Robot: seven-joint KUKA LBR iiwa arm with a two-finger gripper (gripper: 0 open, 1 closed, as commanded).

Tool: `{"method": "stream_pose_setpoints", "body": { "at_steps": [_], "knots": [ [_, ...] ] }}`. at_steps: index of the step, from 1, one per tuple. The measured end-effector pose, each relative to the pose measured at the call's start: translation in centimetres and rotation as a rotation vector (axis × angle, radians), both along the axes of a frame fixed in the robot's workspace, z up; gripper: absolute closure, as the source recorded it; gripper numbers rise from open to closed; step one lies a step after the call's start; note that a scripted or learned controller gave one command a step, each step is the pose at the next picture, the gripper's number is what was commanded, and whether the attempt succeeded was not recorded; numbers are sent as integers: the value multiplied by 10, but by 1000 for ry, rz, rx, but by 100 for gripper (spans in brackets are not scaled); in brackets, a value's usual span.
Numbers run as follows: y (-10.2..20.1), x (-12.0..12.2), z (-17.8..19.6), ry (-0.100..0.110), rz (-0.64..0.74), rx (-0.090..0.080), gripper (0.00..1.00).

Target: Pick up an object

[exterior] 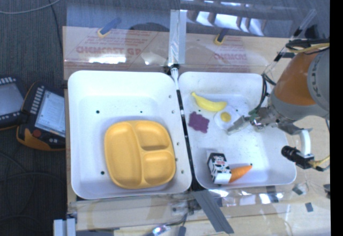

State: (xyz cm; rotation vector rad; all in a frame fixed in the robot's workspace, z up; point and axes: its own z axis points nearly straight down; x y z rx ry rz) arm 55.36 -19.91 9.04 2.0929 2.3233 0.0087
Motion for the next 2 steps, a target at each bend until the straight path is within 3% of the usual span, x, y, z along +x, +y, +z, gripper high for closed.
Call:
{"method": "stream_pose_setpoints", "body": {
  "at_steps": [1, 2],
  "knots": [
    [53, 85, -1, 5, -46, 2, 0],
    [87, 112, -2, 25, -94, -5, 0]
  ]
}}
